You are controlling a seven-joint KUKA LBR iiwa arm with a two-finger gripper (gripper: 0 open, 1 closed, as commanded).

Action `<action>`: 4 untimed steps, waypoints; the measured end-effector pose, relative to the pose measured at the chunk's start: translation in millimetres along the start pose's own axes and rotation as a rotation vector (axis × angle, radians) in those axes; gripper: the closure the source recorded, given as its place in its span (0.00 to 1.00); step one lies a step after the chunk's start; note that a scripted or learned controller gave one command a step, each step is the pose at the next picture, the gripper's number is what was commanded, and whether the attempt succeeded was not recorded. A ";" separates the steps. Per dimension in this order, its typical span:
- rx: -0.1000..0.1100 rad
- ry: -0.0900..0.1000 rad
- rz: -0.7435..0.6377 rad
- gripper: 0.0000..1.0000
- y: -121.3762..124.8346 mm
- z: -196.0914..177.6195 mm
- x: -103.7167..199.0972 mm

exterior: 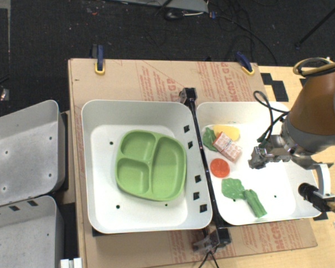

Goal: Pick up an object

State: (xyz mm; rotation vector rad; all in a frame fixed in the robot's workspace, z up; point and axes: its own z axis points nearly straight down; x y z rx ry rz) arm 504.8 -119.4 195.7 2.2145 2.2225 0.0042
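End effector (258, 158) hovers in right bin (279, 116), grip state unclear. Nearest pick: red-white box (228, 147) just to its left, long axis diagonal; red disc (220, 167) left and below.

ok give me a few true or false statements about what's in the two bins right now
1. The green divided plate lies in the left bin. True.
2. The red disc sits on the green plate. False: it lies in the right bin, near the divider.
3. The gripper is above the right bin. True.
4. The green toy tool is between the gripper's fingers. False: it lies on the bin floor, apart from the gripper.
5. The yellow item is in the left bin. False: it is in the right bin, beside the pink block.
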 end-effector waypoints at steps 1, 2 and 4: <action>-0.001 -0.001 0.000 1.00 1.9 -53.0 -0.2; 0.005 0.003 -0.005 1.00 8.8 -43.9 61.5; 0.004 0.002 -0.004 1.00 -1.1 -41.4 168.7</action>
